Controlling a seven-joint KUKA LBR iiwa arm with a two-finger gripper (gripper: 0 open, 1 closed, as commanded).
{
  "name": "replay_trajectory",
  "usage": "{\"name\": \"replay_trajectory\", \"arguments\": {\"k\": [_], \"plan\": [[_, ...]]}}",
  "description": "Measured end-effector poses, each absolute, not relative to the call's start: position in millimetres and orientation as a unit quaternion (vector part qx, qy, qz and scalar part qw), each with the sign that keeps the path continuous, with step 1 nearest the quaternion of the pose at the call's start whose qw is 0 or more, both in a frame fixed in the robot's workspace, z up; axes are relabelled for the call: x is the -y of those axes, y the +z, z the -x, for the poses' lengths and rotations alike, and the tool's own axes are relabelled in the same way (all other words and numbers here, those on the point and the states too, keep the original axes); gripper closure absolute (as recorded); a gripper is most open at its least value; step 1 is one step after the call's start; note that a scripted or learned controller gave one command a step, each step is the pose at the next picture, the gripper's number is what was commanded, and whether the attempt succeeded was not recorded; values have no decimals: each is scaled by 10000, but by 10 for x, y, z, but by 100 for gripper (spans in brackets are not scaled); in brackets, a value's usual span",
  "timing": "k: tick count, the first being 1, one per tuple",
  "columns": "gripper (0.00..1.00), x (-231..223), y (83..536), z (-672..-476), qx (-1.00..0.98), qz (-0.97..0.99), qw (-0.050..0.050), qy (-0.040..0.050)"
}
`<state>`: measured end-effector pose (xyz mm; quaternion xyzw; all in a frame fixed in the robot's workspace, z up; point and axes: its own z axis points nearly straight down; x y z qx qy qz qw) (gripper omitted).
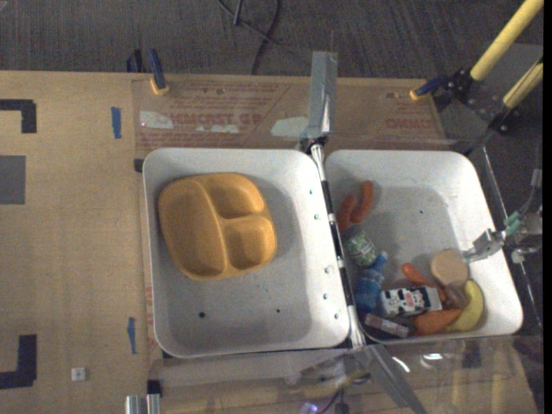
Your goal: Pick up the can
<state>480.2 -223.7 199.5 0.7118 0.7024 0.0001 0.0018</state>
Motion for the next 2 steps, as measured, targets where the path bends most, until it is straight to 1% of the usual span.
{"name": "replay_trajectory", "arguments": {"k": [1, 2], "plan": [[0, 1690, 873, -4817, -7165, -6975, 36, 17], [100, 1694, 973, -4824, -7158, -6983, 47, 27]]}}
